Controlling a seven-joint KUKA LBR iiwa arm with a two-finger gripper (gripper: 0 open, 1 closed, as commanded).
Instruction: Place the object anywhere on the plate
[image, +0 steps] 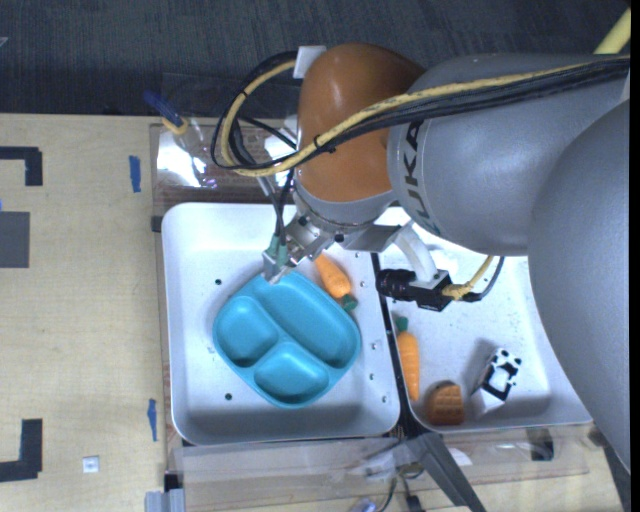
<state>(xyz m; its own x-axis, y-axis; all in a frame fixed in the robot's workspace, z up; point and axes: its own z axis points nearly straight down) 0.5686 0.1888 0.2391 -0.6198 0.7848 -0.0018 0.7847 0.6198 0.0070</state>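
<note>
You're looking down on two white bins, and the left bin (190, 330) holds the blue plate (287, 338), a three-compartment dish sitting tilted toward the middle of the bin floor. All three of its sections look bare. Right at the plate's upper right rim lies a carrot (335, 277), orange with a green stub, touching or just overlapping the plate's edge next to the divider between the bins; you can't quite tell whether it rests on the rim or beside it.

Your gripper (277, 260) hangs at the plate's upper edge, just left of that carrot. Whether it is released or clenched, you cannot tell from here: the tip is small and partly hidden under the wrist. Nothing shows clearly between its tips.

Over in the right bin (520, 400), you have a second carrot (408, 362) lying lengthwise along the divider wall, a brown rounded piece (446, 402) just beside its lower end, and a small black-and-white object (500, 372) a little farther right.

For writing, you can read part of the letters "KUKA" on the grey arm (500, 150), running sideways near the orange band (345, 120). Yellow and black cables (240, 120) loop over the arm.
</note>
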